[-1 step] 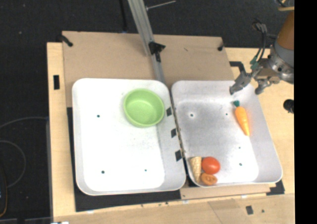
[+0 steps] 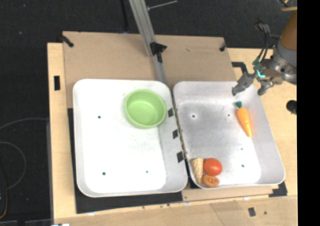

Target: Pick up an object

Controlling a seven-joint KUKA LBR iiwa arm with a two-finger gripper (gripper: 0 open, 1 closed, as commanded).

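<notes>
My gripper (image 2: 251, 87) hangs open over the far right corner of the right bin (image 2: 215, 125), with nothing between its two fingers. Just below it, an orange carrot (image 2: 244, 120) with a green top lies near the bin's right wall. A red tomato (image 2: 213, 166) sits at the bin's near edge, with a pale cone-shaped piece (image 2: 198, 168) to its left and a small orange-brown item (image 2: 210, 181) in front of it. In the left bin (image 2: 110, 160), a green bowl (image 2: 145, 108) rests at the far right.
A grey metal pole (image 2: 142, 20) slants from the top of the view down to the gap between the bins. Brown board (image 2: 145, 57) lies behind the bins. Black clips (image 2: 177, 132) sit along the divide between them.
</notes>
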